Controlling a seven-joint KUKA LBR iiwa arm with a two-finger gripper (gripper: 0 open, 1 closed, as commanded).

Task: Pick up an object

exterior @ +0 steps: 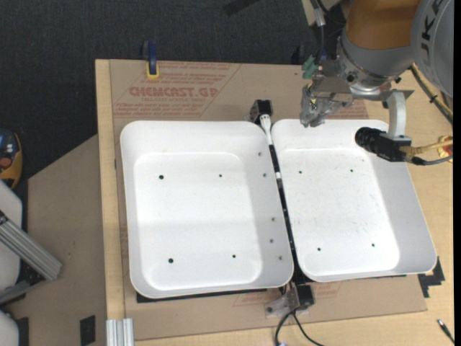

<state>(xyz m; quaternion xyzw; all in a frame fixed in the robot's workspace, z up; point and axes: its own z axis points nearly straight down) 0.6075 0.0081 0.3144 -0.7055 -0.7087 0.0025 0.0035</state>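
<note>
My gripper (315, 115) hangs over the far left corner of the right bin (403, 215), just above its back rim. It points down from the grey wrist with the orange band (382, 13). The left bin (137, 193) lies to its left, beyond the black divider strip (277, 186). The floors of both bins show white plastic with small dark holes.
A black cylinder on a white bracket (382, 144) juts from the arm over the right bin's far right part. A blue clamp (151, 58) holds the cardboard sheet at the back left. Cables and a black connector (299, 298) sit at the front between the bins.
</note>
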